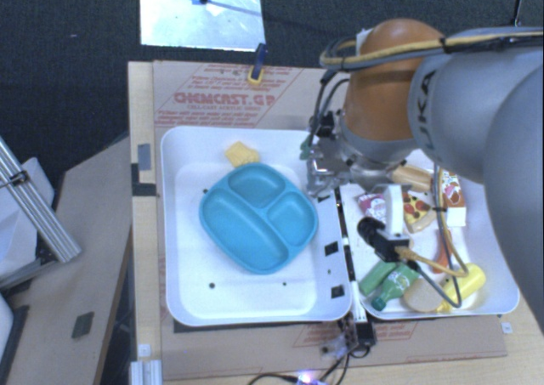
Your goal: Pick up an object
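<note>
My gripper (318,178) hangs over the ridge between the two bins, at the far right edge of the left bin (183,290). Just left of it and below lies a blue divided plate (257,217). A small yellow piece (241,154) rests behind the plate. The right bin (501,290) holds several toy foods: a pizza slice (416,209), a green bottle (387,283), a tan bread piece (422,296) and a yellow item (468,280). My wrist and arm hide the far part of the right bin. Nothing shows between the fingers.
Both bins sit on a cardboard sheet (221,94) with red print. A blue and yellow clip (257,67) stands at its far edge. A metal frame (34,213) slants at the left of the bench.
</note>
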Robot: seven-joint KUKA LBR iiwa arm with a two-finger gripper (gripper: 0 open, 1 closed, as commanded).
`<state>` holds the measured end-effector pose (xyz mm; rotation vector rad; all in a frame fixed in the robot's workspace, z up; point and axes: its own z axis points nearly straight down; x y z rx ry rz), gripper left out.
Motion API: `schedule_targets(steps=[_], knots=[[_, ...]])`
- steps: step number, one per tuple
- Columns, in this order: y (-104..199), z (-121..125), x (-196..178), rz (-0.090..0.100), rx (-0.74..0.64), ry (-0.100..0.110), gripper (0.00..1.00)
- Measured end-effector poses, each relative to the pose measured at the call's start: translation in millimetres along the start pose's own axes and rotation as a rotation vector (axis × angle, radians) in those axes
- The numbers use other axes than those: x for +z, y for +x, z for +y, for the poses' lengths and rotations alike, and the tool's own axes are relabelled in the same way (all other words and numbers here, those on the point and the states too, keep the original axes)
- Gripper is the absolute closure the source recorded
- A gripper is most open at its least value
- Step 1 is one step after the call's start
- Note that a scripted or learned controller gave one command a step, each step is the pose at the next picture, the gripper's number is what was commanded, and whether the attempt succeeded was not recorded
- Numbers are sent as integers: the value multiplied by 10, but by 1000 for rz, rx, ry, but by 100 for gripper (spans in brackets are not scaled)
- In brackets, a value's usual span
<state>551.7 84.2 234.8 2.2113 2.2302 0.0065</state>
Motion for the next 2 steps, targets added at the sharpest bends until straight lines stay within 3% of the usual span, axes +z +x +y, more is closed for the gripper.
schedule_targets(steps=[2], knots=[[21, 0, 161, -2, 4, 4, 100]])
